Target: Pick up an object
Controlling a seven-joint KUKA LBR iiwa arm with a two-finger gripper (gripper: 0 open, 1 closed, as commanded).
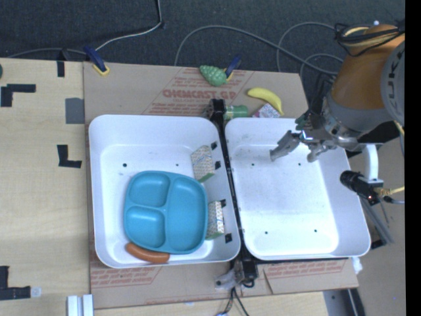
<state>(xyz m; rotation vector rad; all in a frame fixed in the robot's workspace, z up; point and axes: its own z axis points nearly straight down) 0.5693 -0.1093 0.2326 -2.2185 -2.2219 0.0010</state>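
Gripper [300, 149] fingers spread apart with nothing between them, as I see it, above the right bin [289, 239]; blue divided plate [164, 210] sits in the left bin [108, 137].

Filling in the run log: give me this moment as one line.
gripper: open, holding nothing, above right bin | blue plate, sausage: left bin | banana: outside bins

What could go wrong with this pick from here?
1. The gripper is open over the right white bin, on bare floor; closing here likely grabs nothing.
2. The blue divided plastic plate, orange sausage-shaped toy and small packets sit in the left white bin; reaching them means crossing the divider.
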